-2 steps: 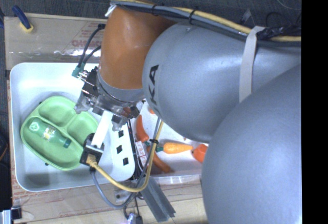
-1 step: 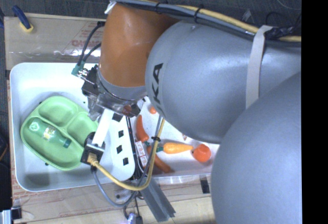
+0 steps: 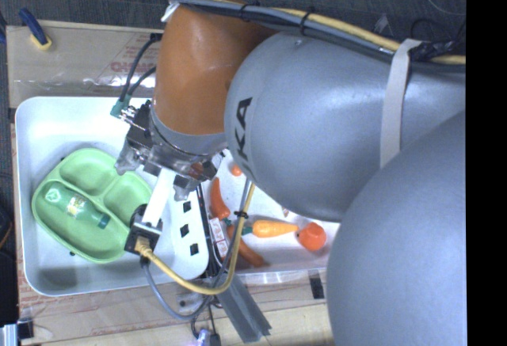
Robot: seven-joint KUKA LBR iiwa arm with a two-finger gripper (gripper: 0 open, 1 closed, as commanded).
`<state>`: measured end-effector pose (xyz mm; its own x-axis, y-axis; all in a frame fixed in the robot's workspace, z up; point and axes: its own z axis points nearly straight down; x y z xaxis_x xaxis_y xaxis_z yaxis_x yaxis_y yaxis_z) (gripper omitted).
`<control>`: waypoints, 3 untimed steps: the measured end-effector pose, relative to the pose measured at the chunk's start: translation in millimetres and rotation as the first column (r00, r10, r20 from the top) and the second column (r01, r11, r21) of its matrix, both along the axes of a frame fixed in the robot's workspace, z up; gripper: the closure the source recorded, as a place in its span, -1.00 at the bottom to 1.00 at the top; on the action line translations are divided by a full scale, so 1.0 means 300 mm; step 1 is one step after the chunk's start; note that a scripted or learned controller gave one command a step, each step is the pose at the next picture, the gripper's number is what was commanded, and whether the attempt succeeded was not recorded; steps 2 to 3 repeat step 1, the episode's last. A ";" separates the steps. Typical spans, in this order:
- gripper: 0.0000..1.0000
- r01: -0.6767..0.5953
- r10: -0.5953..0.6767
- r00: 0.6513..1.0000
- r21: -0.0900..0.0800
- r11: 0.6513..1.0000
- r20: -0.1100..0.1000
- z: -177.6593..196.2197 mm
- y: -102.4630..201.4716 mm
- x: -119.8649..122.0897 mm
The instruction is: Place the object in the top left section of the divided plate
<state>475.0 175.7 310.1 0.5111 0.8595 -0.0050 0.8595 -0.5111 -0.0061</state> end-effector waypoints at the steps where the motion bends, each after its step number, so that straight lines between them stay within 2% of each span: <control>1: 1.00 -0.009 0.009 1.000 -0.001 1.000 -0.003 0.030 0.006 -0.001; 3: 1.00 -0.009 0.009 1.000 -0.001 1.000 -0.003 0.030 0.006 -0.001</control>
